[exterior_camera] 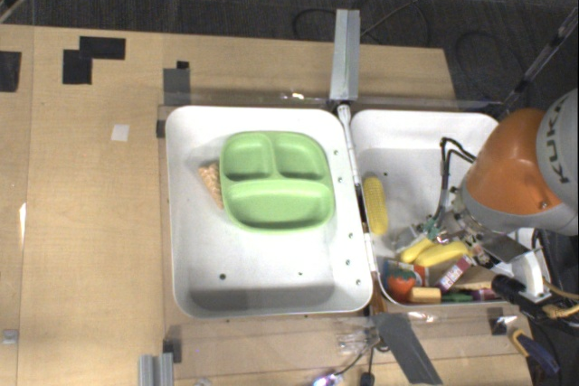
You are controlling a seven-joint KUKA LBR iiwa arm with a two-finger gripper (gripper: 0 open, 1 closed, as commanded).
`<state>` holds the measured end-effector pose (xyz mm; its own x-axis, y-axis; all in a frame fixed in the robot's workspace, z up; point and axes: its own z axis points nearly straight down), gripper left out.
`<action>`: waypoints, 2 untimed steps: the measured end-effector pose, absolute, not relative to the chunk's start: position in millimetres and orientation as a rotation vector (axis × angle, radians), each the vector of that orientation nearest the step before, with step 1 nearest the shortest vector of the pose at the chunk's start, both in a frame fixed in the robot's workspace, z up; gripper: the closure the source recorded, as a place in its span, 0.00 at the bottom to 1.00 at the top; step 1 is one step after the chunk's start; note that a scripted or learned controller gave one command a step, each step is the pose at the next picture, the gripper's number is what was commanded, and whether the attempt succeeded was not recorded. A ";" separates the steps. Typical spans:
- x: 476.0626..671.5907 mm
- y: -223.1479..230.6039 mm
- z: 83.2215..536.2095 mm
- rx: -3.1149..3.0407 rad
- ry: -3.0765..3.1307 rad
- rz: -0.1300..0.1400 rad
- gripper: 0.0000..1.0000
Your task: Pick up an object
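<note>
arm [520, 167] is down in the right bin [398, 149], gripper [445, 235] buried in the toy pile [434, 271] at the near corner, honestly can't tell its state. corn [374, 203] lies along the left wall. green tray [274, 179] sits in the left bin [194, 276]

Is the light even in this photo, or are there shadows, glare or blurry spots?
In the camera view, light is soft and fairly even; a grey shadow lies along the left bin's near wall; the green tray shows mild sheen, no harsh glare; the toy pile under the arm looks soft and hard to separate.
</note>
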<state>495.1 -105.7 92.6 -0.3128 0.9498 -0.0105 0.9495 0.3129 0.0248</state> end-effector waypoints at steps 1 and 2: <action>563.7 -109.0 91.3 1.920 2.466 0.016 0.00; 640.2 -135.9 89.2 1.955 2.444 0.010 0.00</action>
